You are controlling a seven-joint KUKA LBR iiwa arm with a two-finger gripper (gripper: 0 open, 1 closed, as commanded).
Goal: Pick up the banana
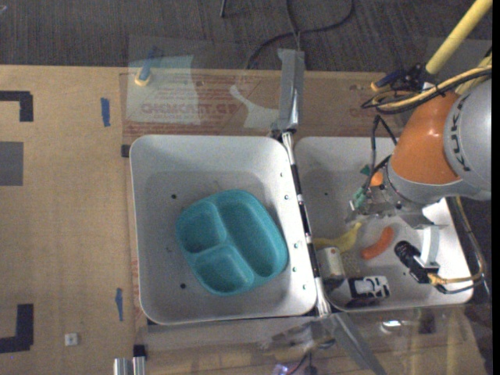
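Bins sit side by side on the bench. The left bin (156, 170) holds a teal divided plate (231, 242) with three compartments, lying near its middle. The right bin (328, 162) holds the banana (341, 238), a yellow curve near the wall shared with the left bin, with a white cylinder (331, 264) just below it, an orange carrot-like piece (376, 243) to its right, and a black-and-white object (367, 287) along the bin's lower wall. The gripper (375, 205) hangs over the right bin just beside the banana.
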